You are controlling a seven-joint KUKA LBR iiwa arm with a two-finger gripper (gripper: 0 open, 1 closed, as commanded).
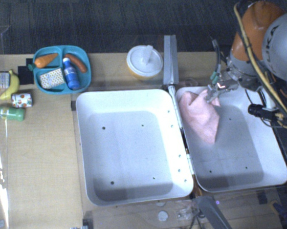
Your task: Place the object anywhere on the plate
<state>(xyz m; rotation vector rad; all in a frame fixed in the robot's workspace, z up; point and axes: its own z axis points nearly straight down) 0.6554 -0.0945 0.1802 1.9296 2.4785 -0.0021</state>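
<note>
Tool (213, 93) grips pink cloth (201, 117) (right bin (265, 176))

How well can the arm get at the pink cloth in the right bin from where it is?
Probably well, yes. The pincer sits at the upper corner of the pink cloth, which lies alone in the right bin, so nothing is in the way.
</note>
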